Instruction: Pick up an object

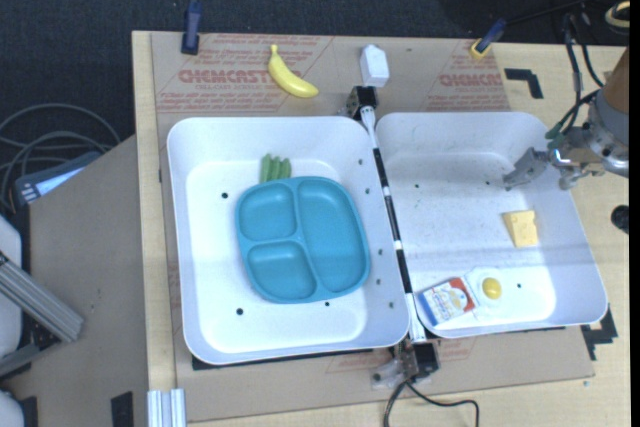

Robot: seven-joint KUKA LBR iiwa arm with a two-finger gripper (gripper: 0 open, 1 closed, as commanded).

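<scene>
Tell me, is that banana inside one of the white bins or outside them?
Outside. The banana lies on the bench board behind the left bin, beyond its far rim, not touching it.

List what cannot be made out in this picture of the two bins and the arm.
- Arm: cut off by the right edge of the camera view.
- Gripper: small and blurred over the right bin; open or shut cannot be told.
- Green thing: its near end is hidden behind the blue tray in the left bin.
- Packet: print too small to read.
</scene>
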